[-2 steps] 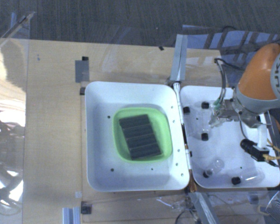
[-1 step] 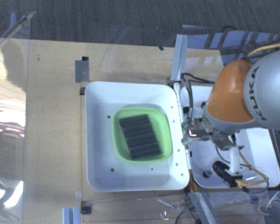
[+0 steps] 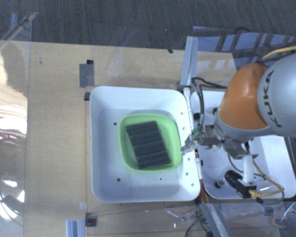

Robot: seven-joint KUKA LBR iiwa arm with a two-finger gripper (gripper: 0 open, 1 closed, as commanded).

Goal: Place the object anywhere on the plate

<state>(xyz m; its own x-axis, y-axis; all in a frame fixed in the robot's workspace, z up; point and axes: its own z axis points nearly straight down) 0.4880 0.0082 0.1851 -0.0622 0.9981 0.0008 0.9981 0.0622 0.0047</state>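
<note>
The dark ridged object point(image 3: 147, 144) already lay on the green plate point(image 3: 173, 132) in the left bin point(image 3: 101, 147). The gripper point(image 3: 200, 139) hung over the bins' shared edge; whether it was open could not be told. Judged done, only withdrawal remained.

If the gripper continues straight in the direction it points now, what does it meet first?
The gripper seems to point toward the left bin. Probably it first meets the green plate, near its right rim; the dark ridged object lies beyond. Height is unclear.
</note>
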